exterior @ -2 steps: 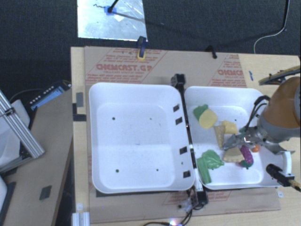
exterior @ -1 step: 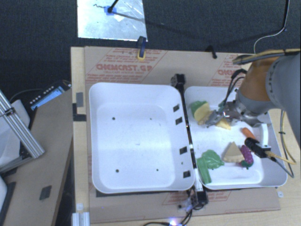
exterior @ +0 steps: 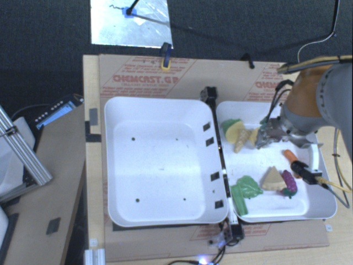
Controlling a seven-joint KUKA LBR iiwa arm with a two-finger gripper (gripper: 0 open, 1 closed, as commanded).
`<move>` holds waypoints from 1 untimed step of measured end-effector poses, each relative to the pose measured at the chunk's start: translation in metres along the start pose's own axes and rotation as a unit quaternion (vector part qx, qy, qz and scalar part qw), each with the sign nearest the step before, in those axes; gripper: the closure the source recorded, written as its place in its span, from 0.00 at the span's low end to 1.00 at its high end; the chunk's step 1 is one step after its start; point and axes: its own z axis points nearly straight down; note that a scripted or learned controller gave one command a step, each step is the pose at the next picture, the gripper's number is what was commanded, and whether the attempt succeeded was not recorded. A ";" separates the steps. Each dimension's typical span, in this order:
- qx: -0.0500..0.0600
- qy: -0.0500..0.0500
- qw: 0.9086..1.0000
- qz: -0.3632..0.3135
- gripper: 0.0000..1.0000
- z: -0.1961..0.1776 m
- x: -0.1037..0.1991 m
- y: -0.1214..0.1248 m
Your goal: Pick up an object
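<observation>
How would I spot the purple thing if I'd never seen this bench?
Find the right bin of the two white ones. Along its near edge, a green leafy piece, a tan wedge, then the purple thing. It is the only purple item, small, touching the wedge.

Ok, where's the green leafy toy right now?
The green leafy toy lies in the right bin, near its front left corner by the divider, just left of the tan wedge.
</observation>
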 end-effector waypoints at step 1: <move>0.004 0.002 1.000 -0.001 1.00 0.013 0.054 -0.015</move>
